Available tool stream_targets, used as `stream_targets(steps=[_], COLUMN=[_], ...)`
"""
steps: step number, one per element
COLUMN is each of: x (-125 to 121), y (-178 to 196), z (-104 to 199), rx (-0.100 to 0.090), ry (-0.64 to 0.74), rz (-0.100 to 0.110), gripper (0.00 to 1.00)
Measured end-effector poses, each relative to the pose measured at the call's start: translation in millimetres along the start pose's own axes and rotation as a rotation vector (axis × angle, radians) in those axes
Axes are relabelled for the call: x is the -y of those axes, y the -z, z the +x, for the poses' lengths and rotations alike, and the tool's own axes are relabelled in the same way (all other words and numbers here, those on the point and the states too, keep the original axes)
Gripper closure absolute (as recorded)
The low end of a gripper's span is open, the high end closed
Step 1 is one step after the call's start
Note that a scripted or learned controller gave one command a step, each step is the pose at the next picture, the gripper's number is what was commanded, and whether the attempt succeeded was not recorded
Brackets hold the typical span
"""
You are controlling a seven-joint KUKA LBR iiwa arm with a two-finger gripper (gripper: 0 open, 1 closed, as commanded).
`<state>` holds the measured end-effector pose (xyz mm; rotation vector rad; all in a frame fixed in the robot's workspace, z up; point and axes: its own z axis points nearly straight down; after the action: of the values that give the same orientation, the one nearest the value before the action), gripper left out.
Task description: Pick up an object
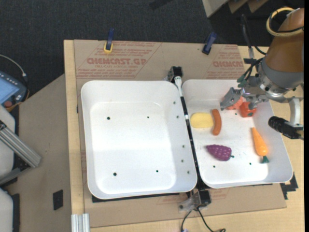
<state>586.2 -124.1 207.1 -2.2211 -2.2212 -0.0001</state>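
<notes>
The end effector (240, 102) sits low at about one o'clock in the right bin (277, 175), its grey fingers (229, 100) spread wide and pointing toward nine o'clock. Nothing can be seen between them. A small orange-red object (246, 108) lies right against it on the five o'clock side, beside the fingers and not gripped by them. Further out, toward eight o'clock, a yellow piece (201, 120) touches a reddish sausage (217, 122). At about seven o'clock lies a purple grape bunch (219, 152), and at five o'clock a carrot (259, 143) rests near the bin's edge. The left bin (87, 129) sits beside it on the table (72, 105). This looks like the approach step, with the grasp not yet made. The next move likely calls for centring the open fingers over one object, probably the orange-red one, and then closing.
</notes>
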Motion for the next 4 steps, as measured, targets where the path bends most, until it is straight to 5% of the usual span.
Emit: stream_targets(steps=[1, 2, 3, 4], x=[-11.6, -13.3, -16.4, -17.8], y=[-122.0, -115.4, -117.5, -105.7], z=[-3.7, -4.6, 32.1, 30.7], rx=[-0.002, 0.001, 0.0, 0.003], ry=[-0.002, -0.001, 0.002, -0.001], rz=[0.005, -0.003, -0.009, -0.016], gripper=[0.0, 0.0, 0.0, 1.0])
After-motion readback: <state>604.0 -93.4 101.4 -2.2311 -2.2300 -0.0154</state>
